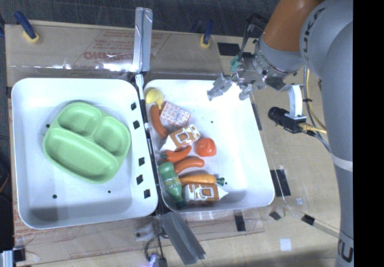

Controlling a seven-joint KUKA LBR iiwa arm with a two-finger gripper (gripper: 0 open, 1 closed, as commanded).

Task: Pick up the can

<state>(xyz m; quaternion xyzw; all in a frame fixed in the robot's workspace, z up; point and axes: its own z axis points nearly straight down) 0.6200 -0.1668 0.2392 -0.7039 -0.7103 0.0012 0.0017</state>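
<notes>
The right bin (252, 158) holds a heap of toy food along its left wall. In that heap, a small red-and-white printed container (175, 114), which looks like the can, lies on its side near the top. My gripper (231, 90) hangs over the bin's far right corner, up and to the right of the can and well apart from it. It is open, its two fingers (216, 89) spread wide with nothing between them.
Around the can lie a yellow lemon (153, 96), orange sausages (157, 122), two orange cartons (185, 137), a tomato (206, 147) and a green bottle (170, 179). The left bin (30, 200) holds a green divided plate (87, 140). A metal divider (143, 38) stands between the bins.
</notes>
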